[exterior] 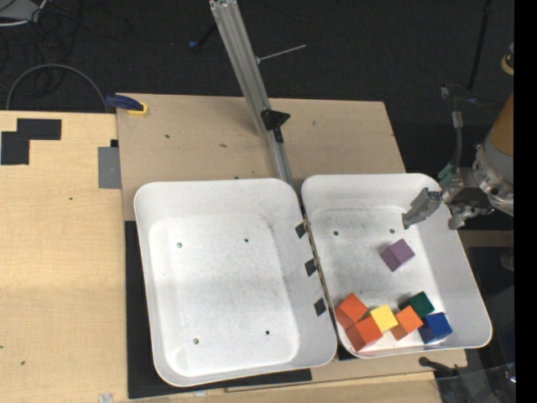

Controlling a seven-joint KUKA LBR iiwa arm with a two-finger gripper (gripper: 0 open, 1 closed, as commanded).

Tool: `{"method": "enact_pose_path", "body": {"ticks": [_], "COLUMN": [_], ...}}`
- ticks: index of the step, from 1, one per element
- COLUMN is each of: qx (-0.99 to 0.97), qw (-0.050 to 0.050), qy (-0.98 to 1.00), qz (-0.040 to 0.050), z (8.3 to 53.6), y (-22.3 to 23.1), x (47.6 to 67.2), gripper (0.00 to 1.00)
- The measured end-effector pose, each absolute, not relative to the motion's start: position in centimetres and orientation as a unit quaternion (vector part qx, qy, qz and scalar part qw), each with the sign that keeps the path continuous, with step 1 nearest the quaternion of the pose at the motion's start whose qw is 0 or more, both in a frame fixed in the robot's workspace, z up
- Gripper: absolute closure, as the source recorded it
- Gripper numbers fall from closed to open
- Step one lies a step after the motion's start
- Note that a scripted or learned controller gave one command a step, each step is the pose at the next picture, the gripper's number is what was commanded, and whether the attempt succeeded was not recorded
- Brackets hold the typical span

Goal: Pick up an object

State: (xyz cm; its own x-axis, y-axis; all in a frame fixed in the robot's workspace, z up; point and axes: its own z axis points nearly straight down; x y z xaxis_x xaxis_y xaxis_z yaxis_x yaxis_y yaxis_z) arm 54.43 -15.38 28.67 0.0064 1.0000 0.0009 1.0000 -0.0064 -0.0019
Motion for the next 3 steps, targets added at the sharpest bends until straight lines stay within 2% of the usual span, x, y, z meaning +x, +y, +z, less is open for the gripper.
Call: {"method": "enact_pose_path", "body": {"ticks": [1,3], "qx": [-0.705,-0.705], "qw": [0.003,0.0], "qy": [-0.709,-0.71], "qz": [0.0019,0.0008], "z": [18.84,19.38], "y": [-15.48,-15.5], "x": [62.89,62.87], "gripper": [0.0,0.0]}}
